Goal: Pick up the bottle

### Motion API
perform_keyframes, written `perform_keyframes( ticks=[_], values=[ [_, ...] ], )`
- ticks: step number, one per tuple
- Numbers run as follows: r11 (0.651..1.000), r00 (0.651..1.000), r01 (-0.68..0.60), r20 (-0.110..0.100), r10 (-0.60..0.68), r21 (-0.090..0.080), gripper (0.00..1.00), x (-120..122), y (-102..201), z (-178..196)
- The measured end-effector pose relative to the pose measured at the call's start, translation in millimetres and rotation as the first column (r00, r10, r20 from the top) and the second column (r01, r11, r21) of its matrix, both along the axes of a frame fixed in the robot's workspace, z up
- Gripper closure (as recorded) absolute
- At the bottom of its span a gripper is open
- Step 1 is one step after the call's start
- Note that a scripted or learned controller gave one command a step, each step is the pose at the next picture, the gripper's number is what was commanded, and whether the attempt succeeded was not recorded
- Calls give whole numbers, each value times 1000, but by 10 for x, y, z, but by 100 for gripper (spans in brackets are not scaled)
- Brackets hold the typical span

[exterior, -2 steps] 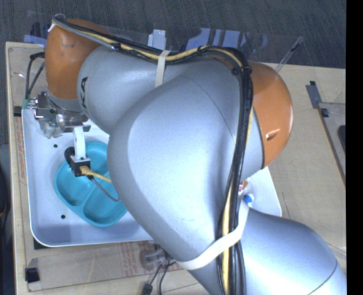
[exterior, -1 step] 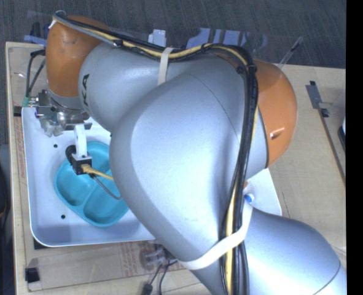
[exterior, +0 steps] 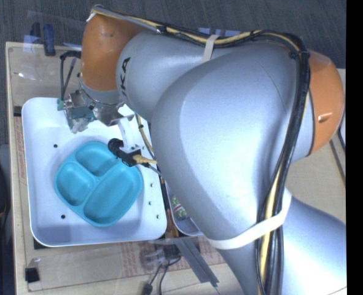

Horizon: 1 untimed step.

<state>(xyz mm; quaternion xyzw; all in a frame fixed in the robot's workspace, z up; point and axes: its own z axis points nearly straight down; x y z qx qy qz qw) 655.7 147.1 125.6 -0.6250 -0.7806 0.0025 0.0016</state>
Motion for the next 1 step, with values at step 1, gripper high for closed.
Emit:
perform_keyframes(
  ticks=[1],
  values=[
    [942,942,-335,4,335,1,100,2,443,187]
  ],
)
